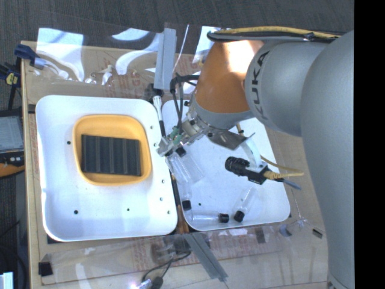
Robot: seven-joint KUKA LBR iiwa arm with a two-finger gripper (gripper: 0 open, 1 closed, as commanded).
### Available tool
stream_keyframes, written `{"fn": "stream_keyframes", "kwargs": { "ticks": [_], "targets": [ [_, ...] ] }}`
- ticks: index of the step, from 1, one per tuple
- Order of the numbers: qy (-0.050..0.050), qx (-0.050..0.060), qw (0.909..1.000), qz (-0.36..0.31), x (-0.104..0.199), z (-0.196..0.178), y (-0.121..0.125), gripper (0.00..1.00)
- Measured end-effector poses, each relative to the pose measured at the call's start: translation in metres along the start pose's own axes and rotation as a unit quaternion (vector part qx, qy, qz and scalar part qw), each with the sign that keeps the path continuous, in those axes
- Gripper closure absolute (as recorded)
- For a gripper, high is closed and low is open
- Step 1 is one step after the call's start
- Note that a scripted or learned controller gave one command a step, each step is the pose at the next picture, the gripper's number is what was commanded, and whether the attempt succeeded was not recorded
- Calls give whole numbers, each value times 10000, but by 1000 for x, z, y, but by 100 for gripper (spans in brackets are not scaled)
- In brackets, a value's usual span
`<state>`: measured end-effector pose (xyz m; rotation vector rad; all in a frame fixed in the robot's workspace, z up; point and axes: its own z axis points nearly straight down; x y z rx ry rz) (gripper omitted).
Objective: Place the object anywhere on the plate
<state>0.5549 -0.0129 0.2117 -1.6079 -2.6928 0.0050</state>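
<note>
One plate (111,152), two bins (54,215), one arm (283,89).

Readable text: one brand name, on the robot arm.

On the grey arm (301,83), close to the orange band (225,77), dark letters ran along the curved shell and could be read as "KUKA", though they were turned on their side and partly cut off by the bend of the surface. No other word, number, label or sign could be read anywhere else; the marks on the bench (120,257) under the clear sheet were too faint to make out.
</note>
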Motion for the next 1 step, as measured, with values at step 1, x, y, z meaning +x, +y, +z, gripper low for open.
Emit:
{"fn": "stream_keyframes", "kwargs": {
  "ticks": [1],
  "targets": [
    [-2, -1, 10000, 3, 0, 0, 0, 0]
  ]
}}
